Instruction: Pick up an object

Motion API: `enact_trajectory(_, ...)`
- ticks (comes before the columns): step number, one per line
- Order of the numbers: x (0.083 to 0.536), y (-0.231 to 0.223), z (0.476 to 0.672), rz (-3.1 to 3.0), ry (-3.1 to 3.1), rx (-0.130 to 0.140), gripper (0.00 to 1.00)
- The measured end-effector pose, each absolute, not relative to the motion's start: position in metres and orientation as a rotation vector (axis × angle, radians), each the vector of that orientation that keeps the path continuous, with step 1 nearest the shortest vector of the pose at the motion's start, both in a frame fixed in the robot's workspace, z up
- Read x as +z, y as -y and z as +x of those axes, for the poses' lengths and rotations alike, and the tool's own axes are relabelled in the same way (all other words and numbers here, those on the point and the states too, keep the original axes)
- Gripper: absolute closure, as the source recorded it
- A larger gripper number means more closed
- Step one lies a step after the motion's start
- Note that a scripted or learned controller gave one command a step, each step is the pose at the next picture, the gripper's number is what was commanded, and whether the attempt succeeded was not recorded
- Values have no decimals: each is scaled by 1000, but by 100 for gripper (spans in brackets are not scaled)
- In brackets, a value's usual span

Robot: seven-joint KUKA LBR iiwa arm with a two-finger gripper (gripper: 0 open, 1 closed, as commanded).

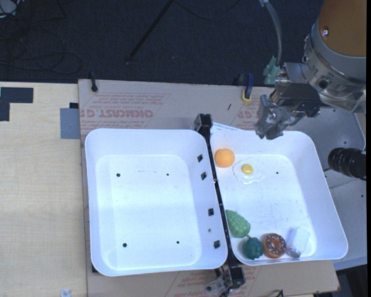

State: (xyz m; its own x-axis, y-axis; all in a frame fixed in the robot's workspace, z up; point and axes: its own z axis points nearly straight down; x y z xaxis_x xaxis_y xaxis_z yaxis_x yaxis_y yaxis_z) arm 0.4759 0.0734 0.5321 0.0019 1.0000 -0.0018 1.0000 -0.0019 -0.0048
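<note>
My gripper (269, 130) hangs above the far edge of the right bin (324, 184), with nothing visible between its fingers. In that bin lie an orange ball (224, 158) near the divider and a fried egg toy (247, 170) just right of it. Along the bin's near side sit a light green lumpy piece (238, 223), a dark teal piece (253, 248), a brown sprinkled donut (274, 245) and a small white block (298, 239). The gripper is up and to the right of the egg, well away from the near-side group.
The left bin (105, 166) lies beside the right one, joined by a black divider strip (210, 190). A cable (273, 23) arcs over the bench behind the arm. A black cylinder (349, 161) sticks out at the right bin's right side.
</note>
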Motion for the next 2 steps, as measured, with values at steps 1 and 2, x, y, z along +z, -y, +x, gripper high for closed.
enact_trajectory(1, 497, -38, 476, -2222, 2216, 10, 100)
enact_trajectory(2, 384, -72, 475, -2211, 2218, 21, 100)
